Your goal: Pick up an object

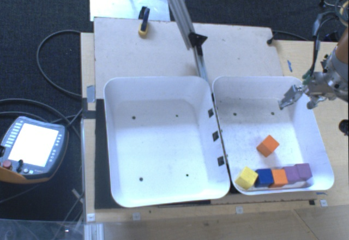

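- Camera view puts the gripper (pixel 297 97) over the upper right part of the right bin (pixel 248 89), with nothing between the jaws; so, by my reading, the pick has not begun in earnest and every part of the grasp is left to do.
- The jaws look released, one finger reaching out to the left and another behind it, though at this slant I would not swear to how wide the gap is.
- The nearest candidate is the lone orange cube (pixel 268 145), lying tilted on the bin floor below and a little to the left of the jaws, well apart from them (it stands free on all sides, which I judge makes it the easier target).
- Further below the jaws, along the bin's near wall, sits a row touching one another: yellow cube (pixel 246 178), blue cube (pixel 264 177), a second orange cube (pixel 279 177) and purple cubes (pixel 299 172).
- That row is packed close against the wall, so I expect little room for fingers there.
- The left bin (pixel 117 91) lies far to the left of the jaws, on the same tabletop (pixel 234 48).
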